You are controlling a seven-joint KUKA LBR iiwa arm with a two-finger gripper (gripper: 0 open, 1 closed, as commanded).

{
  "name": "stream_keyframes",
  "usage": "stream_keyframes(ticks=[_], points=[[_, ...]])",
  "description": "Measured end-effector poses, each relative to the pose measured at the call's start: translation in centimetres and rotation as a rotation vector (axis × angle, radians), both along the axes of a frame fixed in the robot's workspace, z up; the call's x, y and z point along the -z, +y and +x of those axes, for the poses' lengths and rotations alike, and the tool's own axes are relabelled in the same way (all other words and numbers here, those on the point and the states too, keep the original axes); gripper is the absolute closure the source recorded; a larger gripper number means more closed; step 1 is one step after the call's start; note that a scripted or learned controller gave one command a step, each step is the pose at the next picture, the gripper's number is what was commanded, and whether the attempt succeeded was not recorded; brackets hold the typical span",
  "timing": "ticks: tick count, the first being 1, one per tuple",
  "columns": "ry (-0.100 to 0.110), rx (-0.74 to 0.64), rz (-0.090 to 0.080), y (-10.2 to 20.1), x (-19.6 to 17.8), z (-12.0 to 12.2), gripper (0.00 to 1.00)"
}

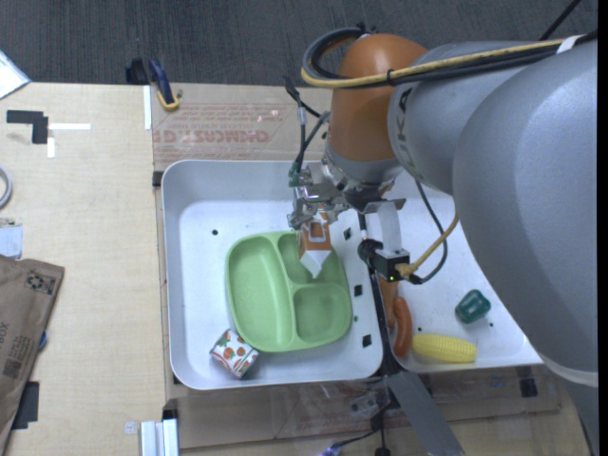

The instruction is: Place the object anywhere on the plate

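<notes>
The green divided plate [285, 302] lies in the left bin [190, 255]. My gripper [312, 218] hangs over the plate's far right rim, under the orange wrist band. A small orange and white object [314, 247] sits between its fingers, its white lower end pointing down over the plate's upper right compartment. I cannot tell whether the object touches the plate.
A small carton with a red and green print [235, 354] lies in the left bin by the plate's near left corner. The right bin holds a red sausage [403, 323], a yellow corn cob [443, 348] and a green item [472, 305]. The grey arm covers much of the right bin.
</notes>
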State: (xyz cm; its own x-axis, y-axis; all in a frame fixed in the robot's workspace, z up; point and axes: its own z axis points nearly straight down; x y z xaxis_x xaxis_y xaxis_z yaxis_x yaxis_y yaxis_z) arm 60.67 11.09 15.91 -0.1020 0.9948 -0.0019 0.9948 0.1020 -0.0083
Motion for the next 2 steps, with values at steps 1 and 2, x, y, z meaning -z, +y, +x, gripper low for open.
stream_keyframes(ticks=[1,2], points=[[-0.001,0.116,-0.001,0.11,-4.63,-4.09,1.00],[-0.001,0.118,-0.001,0.06,-4.64,-4.07,0.00]])
